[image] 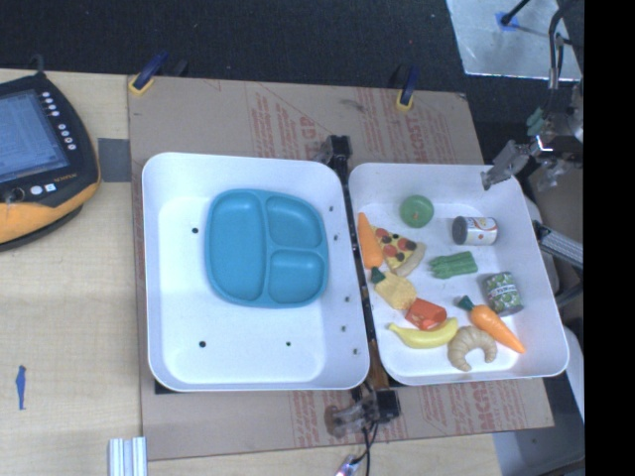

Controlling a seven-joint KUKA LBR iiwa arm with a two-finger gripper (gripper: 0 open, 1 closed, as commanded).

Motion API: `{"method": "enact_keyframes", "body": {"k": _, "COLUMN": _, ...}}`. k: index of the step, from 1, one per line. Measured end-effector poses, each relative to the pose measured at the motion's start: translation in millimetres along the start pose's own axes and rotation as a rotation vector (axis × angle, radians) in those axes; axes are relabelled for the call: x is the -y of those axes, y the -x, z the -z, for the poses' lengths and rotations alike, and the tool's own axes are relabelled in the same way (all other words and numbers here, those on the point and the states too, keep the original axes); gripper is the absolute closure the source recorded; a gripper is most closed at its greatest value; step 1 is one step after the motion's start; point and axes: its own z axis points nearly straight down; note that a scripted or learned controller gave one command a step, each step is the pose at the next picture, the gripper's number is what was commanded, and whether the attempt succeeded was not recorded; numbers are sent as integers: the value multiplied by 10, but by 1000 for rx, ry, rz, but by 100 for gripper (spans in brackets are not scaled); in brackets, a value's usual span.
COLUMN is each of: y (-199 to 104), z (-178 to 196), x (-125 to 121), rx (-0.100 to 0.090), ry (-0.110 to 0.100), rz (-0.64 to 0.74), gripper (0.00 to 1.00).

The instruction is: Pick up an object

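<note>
The right bin point(541, 266) holds several toy foods: a green ball point(418, 210), a small tin can point(475, 230), a green pod point(452, 264), a green can point(502, 293), a carrot point(493, 327), a croissant point(472, 347), a banana point(425, 335), a red piece point(427, 312) and a pizza slice point(401, 251). Grey gripper parts point(511, 162) hang at the bin's far right corner, above the rim and away from all the toys. Nothing shows between them.
A blue divided plate point(266, 247) lies in the left bin point(169, 296). An orange-edged tablet pendant point(35, 162) rests on the bench at far left. Clamps point(405, 95) pin the cardboard underlay at the back.
</note>
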Motion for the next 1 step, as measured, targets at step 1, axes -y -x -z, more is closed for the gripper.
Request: {"method": "enact_keyframes", "body": {"k": 1, "y": 88, "z": -1522, "x": 280, "rx": -1, "ry": -4, "rz": 1, "gripper": 0}}
